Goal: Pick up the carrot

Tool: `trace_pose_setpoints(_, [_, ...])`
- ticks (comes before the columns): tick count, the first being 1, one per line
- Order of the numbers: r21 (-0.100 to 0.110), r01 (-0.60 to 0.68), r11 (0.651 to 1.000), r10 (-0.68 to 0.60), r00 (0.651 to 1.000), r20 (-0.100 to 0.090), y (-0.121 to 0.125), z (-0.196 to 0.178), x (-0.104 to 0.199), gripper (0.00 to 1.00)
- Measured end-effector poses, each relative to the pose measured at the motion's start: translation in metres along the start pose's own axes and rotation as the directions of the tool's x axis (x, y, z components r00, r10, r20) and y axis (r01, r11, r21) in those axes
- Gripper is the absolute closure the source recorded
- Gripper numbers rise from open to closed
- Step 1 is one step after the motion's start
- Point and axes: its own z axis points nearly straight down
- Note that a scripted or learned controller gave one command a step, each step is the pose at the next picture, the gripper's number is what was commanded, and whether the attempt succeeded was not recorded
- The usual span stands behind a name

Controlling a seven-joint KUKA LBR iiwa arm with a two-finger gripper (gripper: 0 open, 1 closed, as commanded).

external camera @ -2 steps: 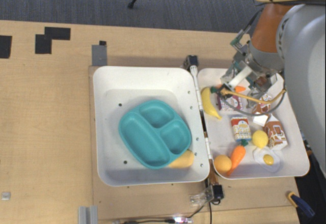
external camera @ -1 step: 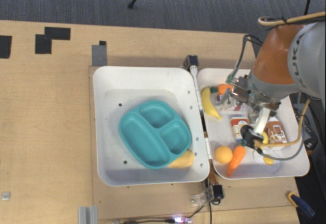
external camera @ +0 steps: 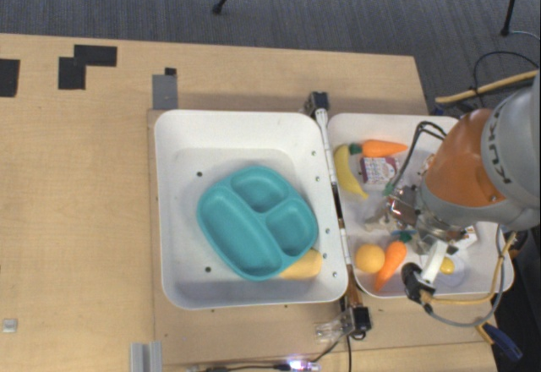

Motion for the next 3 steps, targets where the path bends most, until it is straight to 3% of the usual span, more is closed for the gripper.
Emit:
trace_pose_setpoints(1, [-0.006, -0.035, 0.999, 0.035, 0.999, -0.001, -0.011, 0.0, -0.001, 0.0])
trace_pose_setpoints(2, [-0.01, -0.035, 0.999, 0.035, 0.999, -0.003, -0.009, -0.012, 0.0, 1.0])
trace_pose_setpoints(3, [0.002, -0.123, 0.992, 0.123, 0.992, 0.0, -0.01, -0.098, 0.076, 1.0])
